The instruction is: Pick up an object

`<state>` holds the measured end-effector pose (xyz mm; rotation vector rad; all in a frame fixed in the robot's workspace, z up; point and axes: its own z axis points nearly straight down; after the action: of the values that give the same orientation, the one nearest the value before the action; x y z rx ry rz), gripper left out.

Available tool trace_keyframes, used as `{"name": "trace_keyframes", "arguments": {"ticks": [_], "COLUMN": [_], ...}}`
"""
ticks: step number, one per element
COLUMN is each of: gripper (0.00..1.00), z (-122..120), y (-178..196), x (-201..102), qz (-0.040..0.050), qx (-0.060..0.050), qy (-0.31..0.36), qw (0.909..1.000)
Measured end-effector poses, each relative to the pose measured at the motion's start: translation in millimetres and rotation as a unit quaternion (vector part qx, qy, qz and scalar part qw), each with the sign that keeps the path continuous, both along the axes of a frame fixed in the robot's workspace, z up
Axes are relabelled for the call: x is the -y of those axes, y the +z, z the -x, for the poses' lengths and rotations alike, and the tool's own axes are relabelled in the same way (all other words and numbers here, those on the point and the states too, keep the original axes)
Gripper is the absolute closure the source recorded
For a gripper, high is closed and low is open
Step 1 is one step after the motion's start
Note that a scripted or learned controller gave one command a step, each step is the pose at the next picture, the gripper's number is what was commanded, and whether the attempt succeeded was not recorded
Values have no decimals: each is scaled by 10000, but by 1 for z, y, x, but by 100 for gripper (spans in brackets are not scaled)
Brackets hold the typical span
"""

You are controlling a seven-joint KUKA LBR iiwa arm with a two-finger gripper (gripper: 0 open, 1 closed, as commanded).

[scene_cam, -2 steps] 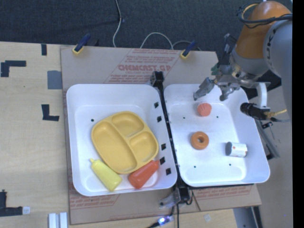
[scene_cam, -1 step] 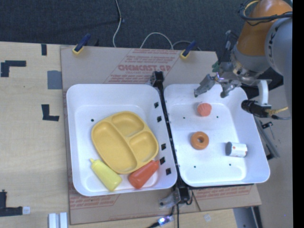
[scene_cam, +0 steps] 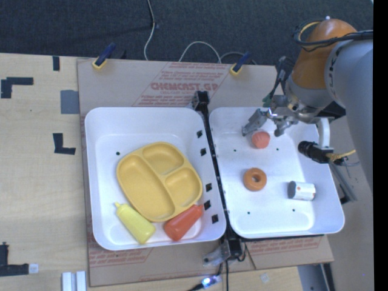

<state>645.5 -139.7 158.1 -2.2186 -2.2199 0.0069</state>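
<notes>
Left bin (scene_cam: 97,180): a yellow divided plate (scene_cam: 159,179) lies across its middle. At the plate's 7 o'clock a yellow squeeze bottle (scene_cam: 134,222) lies just beside the plate rim, near the bin's front wall. At 5 o'clock an orange-red carrot-shaped piece (scene_cam: 182,221) touches the plate edge and sits close to the bin's front right corner. Bare floor remains along the far and left walls.

Right bin (scene_cam: 321,223): an orange ring (scene_cam: 255,179) lies near the centre, well apart from every wall. At its 12 o'clock a small red-orange ball (scene_cam: 261,139) rests on the floor. At the ring's 3 o'clock a small white cylinder with a dark end (scene_cam: 301,190) lies near the right wall.

The claw (scene_cam: 267,124) hangs at the ball's 12 o'clock, its fingers spread apart with nothing between them. Bare floor is widest along the front wall.
</notes>
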Motion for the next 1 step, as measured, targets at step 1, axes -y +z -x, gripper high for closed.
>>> {"name": "trace_keyframes", "arguments": {"ticks": [1], "gripper": [0], "z": [0], "y": [-65], "x": [1], "qz": [-2], "qx": [-5], "qy": [3], "qw": [10000]}}
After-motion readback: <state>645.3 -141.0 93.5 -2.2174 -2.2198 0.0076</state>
